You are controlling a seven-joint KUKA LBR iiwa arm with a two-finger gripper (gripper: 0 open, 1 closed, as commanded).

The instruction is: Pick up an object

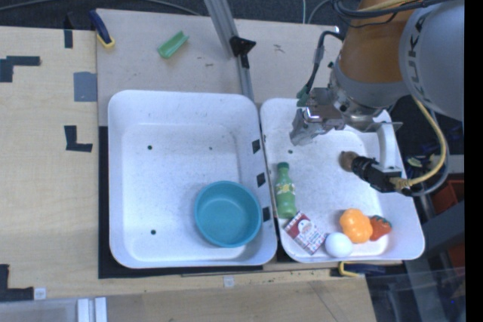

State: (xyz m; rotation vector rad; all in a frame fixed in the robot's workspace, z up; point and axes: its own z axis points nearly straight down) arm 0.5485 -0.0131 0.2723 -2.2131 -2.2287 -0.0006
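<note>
Lying below the hand [303, 128], apart from it, a green bottle [284, 191]

text: partial letters "KU" | on: grey arm [441, 49] link | place: 2 o'clock | other labels: too small to read

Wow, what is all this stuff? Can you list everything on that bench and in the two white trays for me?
Bins: two, white, side by side on the bench.
Bowl: one, blue, left bin, near front corner.
Bottle: one, green, lying in right bin by its left wall.
Packet: one, red and white, right bin front.
Egg: one, white, right bin front.
Orange fruit: one, beside the egg.
Red item: one, partly hidden behind the fruit.
Green block: one, bench behind left bin.
Clamp: one, blue and yellow, bench corner.
Arm: one, grey and orange, from right.
Gripper: one, above right bin.
</note>
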